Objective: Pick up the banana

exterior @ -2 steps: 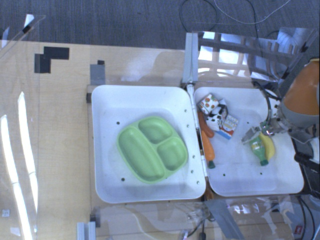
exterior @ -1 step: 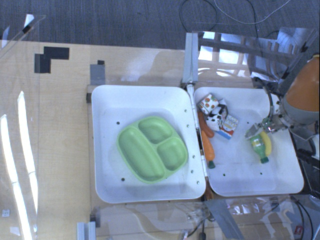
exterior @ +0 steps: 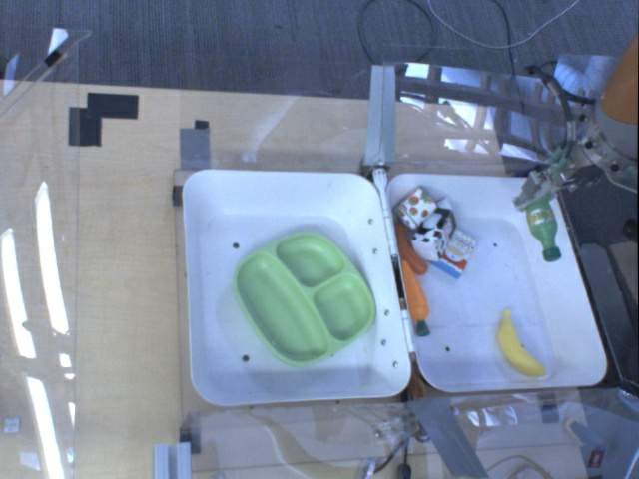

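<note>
from my remote seat i see the small curved yellow banana [exterior: 520, 345] lying flat on the floor of the right-hand shallow white bin [exterior: 479, 362], in its near right corner, close to the right wall and apart from everything else in there; nothing touches it.

the grey arm with its orange band [exterior: 621, 93] comes in at the upper right of the view, and its two-finger gripper [exterior: 540, 190] hangs over the far right corner of that same bin — well apart from the banana; whether the pincer is open or closed i cannot tell, the tip is small and blurred against the bin rim; just below it lies a green plastic bottle [exterior: 544, 230], near the right wall, and i cannot tell whether the two are touching.

along the left wall of the right bin lies a long orange carrot with a green tip [exterior: 413, 283], pointing toward the near side; beside its far end sits a cluster — a white cup with coloured dots [exterior: 418, 207], a black-and-white toy [exterior: 433, 236] and a small white packet with red and blue print [exterior: 455, 253], all close together.

the left-hand shallow white bin [exterior: 215, 357] holds a light green plastic plate with three compartments [exterior: 305, 295], lying flat near its middle; the bins sit side by side on a pale wooden bench [exterior: 100, 297].
</note>
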`<state>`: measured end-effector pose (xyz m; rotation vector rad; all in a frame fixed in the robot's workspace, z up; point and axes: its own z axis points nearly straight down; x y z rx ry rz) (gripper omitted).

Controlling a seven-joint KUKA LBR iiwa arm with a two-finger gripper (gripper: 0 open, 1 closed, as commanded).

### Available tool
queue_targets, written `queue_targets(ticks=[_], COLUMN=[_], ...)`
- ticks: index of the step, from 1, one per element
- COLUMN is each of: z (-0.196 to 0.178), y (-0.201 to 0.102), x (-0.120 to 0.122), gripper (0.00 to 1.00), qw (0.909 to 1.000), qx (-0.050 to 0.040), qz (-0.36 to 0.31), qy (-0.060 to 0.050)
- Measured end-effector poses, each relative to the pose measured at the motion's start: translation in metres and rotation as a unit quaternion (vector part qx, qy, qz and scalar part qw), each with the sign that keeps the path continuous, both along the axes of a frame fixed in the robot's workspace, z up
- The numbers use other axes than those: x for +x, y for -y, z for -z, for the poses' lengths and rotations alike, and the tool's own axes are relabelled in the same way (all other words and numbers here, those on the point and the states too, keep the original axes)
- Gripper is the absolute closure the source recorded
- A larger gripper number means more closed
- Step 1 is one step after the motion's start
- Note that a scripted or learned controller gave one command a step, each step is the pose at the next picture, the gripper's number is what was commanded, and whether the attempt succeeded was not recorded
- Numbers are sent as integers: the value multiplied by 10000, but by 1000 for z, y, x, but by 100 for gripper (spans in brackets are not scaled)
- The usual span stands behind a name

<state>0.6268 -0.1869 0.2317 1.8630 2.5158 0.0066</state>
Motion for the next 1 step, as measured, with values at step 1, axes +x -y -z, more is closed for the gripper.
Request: queue_targets(ticks=[1], z=[1], y=[0], x=[0], gripper=[0], qw=[10000], qx=[0], qz=[-2], qy=[-7])
